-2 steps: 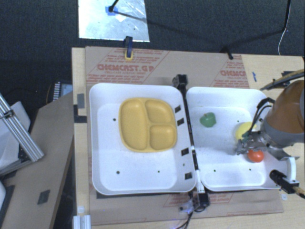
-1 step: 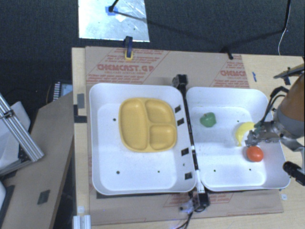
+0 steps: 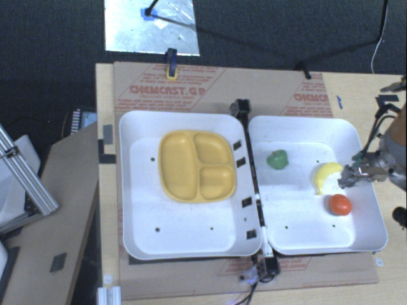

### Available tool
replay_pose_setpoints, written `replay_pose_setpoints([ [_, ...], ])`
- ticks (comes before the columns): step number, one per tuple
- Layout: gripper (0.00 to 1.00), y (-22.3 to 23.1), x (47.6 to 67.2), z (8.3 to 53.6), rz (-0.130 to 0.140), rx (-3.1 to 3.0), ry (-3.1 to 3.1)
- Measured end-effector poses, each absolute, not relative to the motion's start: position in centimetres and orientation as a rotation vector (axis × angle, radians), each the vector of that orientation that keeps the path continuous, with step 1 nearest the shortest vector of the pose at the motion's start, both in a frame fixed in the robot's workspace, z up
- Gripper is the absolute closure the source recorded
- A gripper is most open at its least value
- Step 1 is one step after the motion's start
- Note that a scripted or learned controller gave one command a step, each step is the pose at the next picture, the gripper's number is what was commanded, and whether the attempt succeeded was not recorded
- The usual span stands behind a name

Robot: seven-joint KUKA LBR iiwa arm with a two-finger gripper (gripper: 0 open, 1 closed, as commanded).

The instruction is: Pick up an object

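Camera view looks down at a slant on two shallow white bins set side by side on a bench. Left bin (image 3: 137, 170) carries a yellow divided plate (image 3: 196, 165) near its middle, with three compartments, lying flat. Right bin (image 3: 299, 234) carries three small things. A green piece (image 3: 277, 159) lies toward the bin's upper left corner. A yellow banana-shaped piece (image 3: 326, 174) lies toward the right edge, curved and on its side. A red tomato-like ball (image 3: 340, 204) sits just below it, close to the right edge. At the right edge of that bin the gripper (image 3: 351, 175) reaches in from the right, its tip just beside the banana-shaped piece; whether it touches it or how it stands is too blurred to tell.
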State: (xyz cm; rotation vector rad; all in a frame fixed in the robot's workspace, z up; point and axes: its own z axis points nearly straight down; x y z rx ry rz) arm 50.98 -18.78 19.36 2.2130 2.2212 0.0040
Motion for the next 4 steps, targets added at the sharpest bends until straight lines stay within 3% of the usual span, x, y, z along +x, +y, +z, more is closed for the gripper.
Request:
replay_pose_setpoints([
  [1,1.00,-18.9,51.2,25.8,0.006,2.210,2.221],
  [2,1.00,-13.2,50.1,24.9,0.003,2.211,2.232],
  [4,1.00,-3.5,49.9,25.7,0.005,2.209,2.232],
])
